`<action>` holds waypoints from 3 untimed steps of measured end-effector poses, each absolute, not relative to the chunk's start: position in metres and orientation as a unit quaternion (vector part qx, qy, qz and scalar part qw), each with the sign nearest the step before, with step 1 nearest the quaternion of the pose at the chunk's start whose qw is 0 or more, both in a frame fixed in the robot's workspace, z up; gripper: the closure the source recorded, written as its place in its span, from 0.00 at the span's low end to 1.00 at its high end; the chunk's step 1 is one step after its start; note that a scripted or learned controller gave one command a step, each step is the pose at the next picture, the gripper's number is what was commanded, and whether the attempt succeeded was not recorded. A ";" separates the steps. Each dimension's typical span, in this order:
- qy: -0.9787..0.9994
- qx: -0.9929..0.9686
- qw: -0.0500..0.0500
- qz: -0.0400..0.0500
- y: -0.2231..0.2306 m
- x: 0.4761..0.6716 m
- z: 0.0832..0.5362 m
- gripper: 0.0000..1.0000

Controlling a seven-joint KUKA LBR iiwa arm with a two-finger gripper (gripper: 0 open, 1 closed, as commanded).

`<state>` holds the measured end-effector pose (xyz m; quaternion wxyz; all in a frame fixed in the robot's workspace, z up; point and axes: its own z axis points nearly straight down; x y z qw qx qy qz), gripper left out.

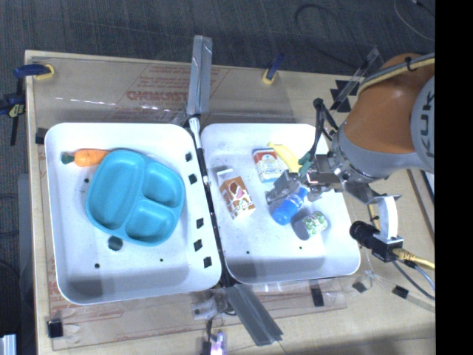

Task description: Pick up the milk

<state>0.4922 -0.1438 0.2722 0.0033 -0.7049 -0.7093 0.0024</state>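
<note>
Camera view: gripper [287, 188] over right bin [251, 261], near milk [236, 194]

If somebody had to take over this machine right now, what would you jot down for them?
Gripper: low in the right white bin, above a blue round item; finger state unreadable.
Milk: the small brown-and-white carton lies on the right bin's floor, left of the gripper, apart from it.
Nearby: a white-and-red packet, a yellow piece, a grey-green can.
Left bin: blue divided plate, orange carrot.
Done: nothing lifted.
Left: reach the carton, grip it, raise it.
</note>
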 end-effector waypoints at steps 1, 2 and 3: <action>-0.832 -0.554 0.004 0.002 -0.106 0.537 0.234 0.00; -0.837 -0.547 -0.001 0.001 -0.107 0.548 0.141 0.00; -0.815 -0.579 -0.007 -0.005 -0.120 0.560 0.127 0.00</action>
